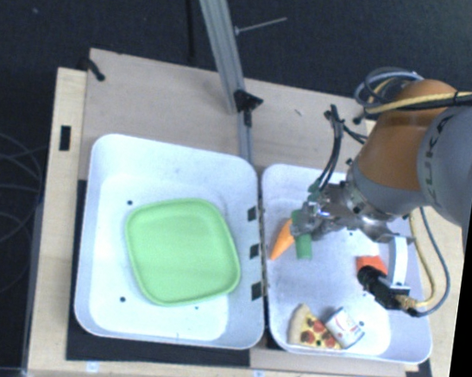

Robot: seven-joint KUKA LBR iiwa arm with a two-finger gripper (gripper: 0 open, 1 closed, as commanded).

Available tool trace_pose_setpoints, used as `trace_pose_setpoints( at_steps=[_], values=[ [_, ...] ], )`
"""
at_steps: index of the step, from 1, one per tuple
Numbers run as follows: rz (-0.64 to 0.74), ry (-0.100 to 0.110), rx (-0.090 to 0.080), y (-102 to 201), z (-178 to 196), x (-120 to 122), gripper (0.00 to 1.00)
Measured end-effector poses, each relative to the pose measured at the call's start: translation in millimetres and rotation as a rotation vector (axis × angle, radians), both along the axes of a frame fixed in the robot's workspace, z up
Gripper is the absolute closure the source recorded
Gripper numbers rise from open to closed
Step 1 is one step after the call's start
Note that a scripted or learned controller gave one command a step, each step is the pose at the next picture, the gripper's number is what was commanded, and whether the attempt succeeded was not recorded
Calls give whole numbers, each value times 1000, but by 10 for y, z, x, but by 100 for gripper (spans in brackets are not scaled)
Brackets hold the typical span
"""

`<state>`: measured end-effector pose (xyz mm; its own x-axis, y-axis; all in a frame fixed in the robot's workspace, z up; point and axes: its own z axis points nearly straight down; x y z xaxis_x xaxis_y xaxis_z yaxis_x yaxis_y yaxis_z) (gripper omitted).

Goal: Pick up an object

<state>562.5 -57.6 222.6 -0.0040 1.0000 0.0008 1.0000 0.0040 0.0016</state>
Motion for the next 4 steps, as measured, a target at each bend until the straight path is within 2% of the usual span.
trace_pose_setpoints(
  at_steps=[1,2,3,4],
  values=[
    [-1,1,0,417,82,109,100],
    [1,2,0,985,43,291,100],
    [0,0,0,1461,185,549,100],
    [-5,1,-2,1432,183,546,0]
  ],
)
